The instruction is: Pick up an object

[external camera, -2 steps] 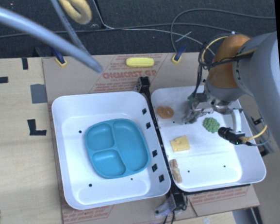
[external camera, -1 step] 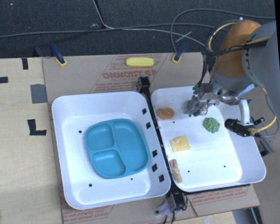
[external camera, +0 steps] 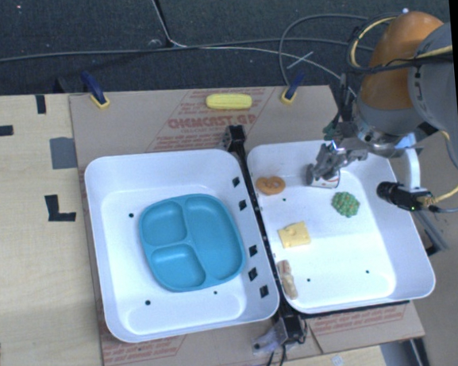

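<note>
In the right bin [external camera: 397, 279] lie a green knobbly broccoli-like piece [external camera: 345, 204], a yellow cheese-like block [external camera: 294, 235], a round orange-brown piece [external camera: 271, 185] near the divider, and a tan stick-shaped piece [external camera: 286, 278] along the left wall. My gripper [external camera: 322, 174] hangs over the bin's upper middle, left of and above the green piece and right of the orange-brown one. I see nothing held in it.
The left bin [external camera: 109, 228] holds a blue divided plate [external camera: 191, 240]. A yellow banana-shaped toy [external camera: 228, 101] lies on the cardboard behind the bins. Cables loop behind the arm at the upper right. Clamps [external camera: 93, 90] pin the cardboard's back edge.
</note>
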`<control>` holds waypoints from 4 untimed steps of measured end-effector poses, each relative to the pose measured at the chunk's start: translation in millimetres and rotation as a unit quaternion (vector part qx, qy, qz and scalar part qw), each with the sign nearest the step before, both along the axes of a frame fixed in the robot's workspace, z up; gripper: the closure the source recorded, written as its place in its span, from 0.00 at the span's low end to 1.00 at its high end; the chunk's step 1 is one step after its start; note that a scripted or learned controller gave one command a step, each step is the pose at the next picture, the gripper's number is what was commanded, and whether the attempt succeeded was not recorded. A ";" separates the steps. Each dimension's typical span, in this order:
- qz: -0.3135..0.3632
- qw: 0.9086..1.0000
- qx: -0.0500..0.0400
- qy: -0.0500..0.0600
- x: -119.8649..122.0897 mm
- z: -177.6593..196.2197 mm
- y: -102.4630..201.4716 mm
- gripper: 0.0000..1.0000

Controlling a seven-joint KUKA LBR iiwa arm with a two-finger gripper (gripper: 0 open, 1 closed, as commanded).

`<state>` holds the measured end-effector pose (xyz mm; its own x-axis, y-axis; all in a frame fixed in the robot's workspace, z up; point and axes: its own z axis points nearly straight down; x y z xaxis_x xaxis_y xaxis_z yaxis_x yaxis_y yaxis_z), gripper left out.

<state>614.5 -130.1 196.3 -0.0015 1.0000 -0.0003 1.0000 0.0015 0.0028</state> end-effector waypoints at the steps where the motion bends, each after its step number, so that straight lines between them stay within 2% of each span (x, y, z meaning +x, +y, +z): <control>1: 0.000 1.000 0.000 0.000 1.7 45.5 8.0 1.00; 2: 0.000 1.000 0.000 0.001 1.9 65.1 8.2 1.00; 3: 0.001 1.000 0.000 0.003 -9.0 50.6 64.5 1.00; 4: 0.002 1.000 0.001 0.002 -9.8 54.3 118.1 1.00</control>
<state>604.7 -12.0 250.6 -0.0061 1.0000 0.0012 1.0000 0.0061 -0.0012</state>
